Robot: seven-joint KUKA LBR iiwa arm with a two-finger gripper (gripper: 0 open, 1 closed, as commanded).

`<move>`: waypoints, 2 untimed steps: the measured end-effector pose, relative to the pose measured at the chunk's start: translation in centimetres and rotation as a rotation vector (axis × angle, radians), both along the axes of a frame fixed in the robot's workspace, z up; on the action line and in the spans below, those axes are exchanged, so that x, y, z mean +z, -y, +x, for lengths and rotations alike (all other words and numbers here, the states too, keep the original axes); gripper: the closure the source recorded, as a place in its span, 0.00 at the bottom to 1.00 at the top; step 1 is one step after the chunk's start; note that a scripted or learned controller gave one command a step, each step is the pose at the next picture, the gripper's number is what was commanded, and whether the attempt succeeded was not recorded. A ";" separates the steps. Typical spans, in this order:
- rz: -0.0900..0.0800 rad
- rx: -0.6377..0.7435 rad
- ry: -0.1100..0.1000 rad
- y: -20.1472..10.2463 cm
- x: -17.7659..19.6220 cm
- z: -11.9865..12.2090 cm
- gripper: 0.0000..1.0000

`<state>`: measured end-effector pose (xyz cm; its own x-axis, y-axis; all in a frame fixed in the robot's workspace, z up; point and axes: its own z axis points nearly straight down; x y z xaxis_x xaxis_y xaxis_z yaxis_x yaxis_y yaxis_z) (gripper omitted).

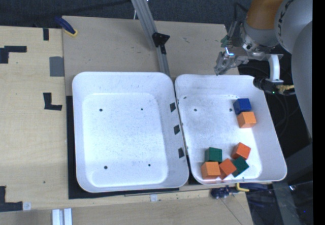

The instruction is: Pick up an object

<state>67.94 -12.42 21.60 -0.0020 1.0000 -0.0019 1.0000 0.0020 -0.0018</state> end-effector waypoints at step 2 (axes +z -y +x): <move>0.003 0.003 -0.002 -9.6 0.3 -3.7 1.00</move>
